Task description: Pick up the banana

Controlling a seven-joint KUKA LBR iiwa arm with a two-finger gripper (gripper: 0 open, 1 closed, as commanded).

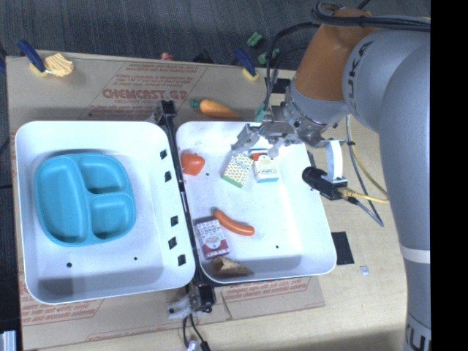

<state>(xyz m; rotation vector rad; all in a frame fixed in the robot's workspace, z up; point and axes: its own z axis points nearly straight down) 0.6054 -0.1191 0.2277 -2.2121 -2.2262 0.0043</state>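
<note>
On the bench, what is the work surface? — Operator

Printed cardboard sheet point(139, 86) lies under both bins. Blue clamps point(31, 53) grip its 12 o'clock edge. Pale bench top point(365, 284) shows at 4 o'clock; dark ribbed flooring point(110, 9) runs beyond the 12 o'clock edge. — Technician

Bin layout? — Operator

Left bin point(29, 262) carries a blue divided tray point(84, 196). Right bin point(311, 251) touches it along a seam fitted with black clips point(172, 178). — Technician

Contents of the right bin? — Operator

Red-orange round item point(192, 164) at 9 o'clock; green-and-white carton point(237, 171) and white carton point(266, 170) side by side near the 12 o'clock wall; sausage point(235, 224) at centre; red packet point(210, 238) just beside it; brown item point(231, 268) against the 6 o'clock wall. A carrot point(216, 108) rests on the cardboard outside the 12 o'clock wall. — Technician

End effector state? — Operator

Gripper point(260, 146) hangs just above the two cartons, fingers spread, nothing between them. — Technician

Banana location? — Operator

Cannot tell. No item reads clearly as the banana; the brown item is the only candidate, and its shape is too blurred to confirm. — Technician
</note>
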